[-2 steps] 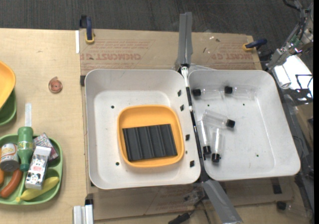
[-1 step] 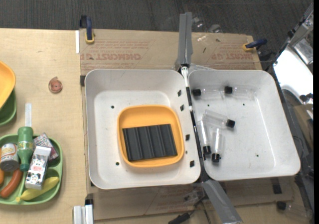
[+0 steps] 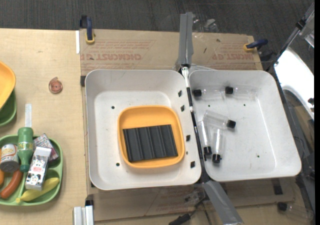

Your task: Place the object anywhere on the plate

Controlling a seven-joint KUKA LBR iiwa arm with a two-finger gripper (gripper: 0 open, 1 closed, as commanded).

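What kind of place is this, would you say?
Probably a robotics lab test bench, not a kitchen. Two shallow white bins sit side by side on clamped cardboard; one holds an orange plate with a dark ridged block, the other clear vials with black caps. Toy food fills a green tray.

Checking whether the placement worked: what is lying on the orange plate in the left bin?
A dark ribbed rectangular slab lies flat on the orange plate, covering its middle; the plate surface beneath it is hidden.

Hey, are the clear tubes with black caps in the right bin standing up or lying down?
Lying down. The clear plastic tubes with black caps rest on their sides on the right white bin's floor, pointing different ways.
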